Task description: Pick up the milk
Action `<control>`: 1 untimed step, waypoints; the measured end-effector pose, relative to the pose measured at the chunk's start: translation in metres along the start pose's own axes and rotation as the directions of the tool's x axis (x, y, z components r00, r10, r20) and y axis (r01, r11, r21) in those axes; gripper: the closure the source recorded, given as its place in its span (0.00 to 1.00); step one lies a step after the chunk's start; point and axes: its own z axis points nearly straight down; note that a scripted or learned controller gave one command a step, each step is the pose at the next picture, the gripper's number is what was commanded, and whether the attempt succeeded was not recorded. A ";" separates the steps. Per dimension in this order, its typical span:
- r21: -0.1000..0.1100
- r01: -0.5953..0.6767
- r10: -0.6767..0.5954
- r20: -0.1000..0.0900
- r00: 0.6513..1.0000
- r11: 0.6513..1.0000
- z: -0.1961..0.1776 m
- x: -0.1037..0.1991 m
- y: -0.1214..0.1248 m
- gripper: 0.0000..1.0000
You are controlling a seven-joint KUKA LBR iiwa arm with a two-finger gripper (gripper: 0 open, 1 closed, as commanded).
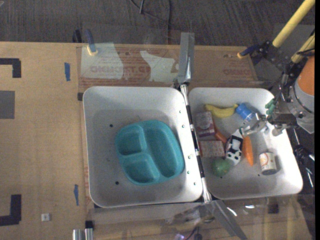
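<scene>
Camera view, nearest first: green apple (221, 167), then the milk carton (233, 150) lying just beside a carrot (248, 151) in the right bin (287, 184). Above it the gripper (256, 125) hovers empty; spread unclear. Crowding neighbours could spoil the grasp.

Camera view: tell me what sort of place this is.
Probably a robot test bench in a lab: two white bins on a taped cardboard-topped bench, toy food like the milk, carpet behind.

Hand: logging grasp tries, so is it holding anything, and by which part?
Nothing is held. The hand hovers near the milk, which lies in the right bin.
</scene>
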 end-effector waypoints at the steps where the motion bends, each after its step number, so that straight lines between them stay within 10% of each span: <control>1: -0.009 -0.076 0.076 0.000 0.997 0.997 0.172 0.020 0.021 0.00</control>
